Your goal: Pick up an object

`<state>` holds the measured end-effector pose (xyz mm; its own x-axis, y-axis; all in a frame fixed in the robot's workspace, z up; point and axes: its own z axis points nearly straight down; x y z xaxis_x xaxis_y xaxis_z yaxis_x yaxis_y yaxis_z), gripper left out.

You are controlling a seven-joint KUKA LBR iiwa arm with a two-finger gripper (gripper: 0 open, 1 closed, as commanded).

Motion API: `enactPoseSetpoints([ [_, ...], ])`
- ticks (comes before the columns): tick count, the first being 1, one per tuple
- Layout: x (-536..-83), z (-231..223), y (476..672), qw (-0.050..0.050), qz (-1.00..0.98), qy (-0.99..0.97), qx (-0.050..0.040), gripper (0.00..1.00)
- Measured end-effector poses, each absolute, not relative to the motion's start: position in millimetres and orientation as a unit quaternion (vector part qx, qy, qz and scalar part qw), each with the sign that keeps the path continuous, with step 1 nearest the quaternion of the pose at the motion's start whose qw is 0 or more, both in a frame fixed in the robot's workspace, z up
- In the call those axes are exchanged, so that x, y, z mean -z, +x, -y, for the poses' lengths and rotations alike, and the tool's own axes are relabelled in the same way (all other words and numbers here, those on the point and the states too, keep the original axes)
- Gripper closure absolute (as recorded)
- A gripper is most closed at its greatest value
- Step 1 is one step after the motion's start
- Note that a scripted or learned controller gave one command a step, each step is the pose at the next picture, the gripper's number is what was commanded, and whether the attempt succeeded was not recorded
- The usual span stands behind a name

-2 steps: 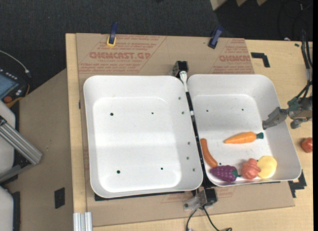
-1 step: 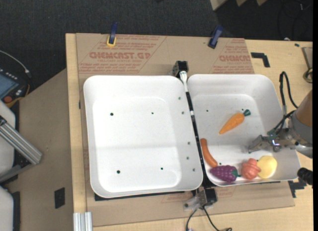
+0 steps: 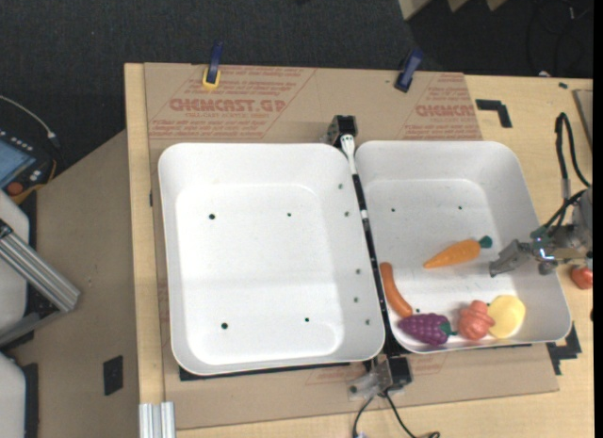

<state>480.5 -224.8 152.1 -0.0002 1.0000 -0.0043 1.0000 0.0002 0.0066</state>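
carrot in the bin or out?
In. The toy carrot lies flat on the right bin's floor, left of the gripper.

Dark carpet (image 3: 141, 3) covers the floor behind and to the left of the worktop (image 3: 151, 351). A brown cardboard sheet (image 3: 311, 97) with red lettering lies across the worktop, held at its far edge by two blue clamps (image 3: 215, 64). Light is even and soft.
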Motion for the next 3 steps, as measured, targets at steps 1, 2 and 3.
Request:
enactPoseSetpoints([
  [1, -159, 224, 480.0, 0.003, -0.707, 0.707, -0.0003, 1.00],
  [2, -242, 224, 520.5, 0.006, -0.708, 0.706, -0.0022, 1.00],
  [3, -207, 224, 477.4, -0.002, -0.706, 0.708, 0.0011, 1.00],
])
